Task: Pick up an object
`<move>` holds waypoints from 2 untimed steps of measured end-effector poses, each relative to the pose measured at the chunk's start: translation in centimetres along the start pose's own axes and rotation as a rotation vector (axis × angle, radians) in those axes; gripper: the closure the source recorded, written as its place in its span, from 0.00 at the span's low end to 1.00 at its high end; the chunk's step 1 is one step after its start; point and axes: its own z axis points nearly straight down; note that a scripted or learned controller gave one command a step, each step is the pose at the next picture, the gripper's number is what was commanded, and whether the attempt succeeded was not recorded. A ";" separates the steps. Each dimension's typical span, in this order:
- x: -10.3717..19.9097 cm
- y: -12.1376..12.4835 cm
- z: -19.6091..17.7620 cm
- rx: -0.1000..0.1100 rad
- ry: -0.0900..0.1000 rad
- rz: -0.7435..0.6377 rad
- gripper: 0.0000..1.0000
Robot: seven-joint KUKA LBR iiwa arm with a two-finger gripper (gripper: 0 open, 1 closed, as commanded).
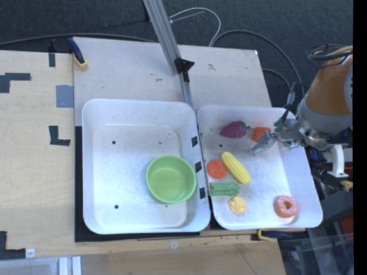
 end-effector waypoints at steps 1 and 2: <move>-0.3 0.2 4.5 0.000 0.000 0.000 0.00; -0.2 0.1 9.8 -0.003 -0.001 -0.001 0.00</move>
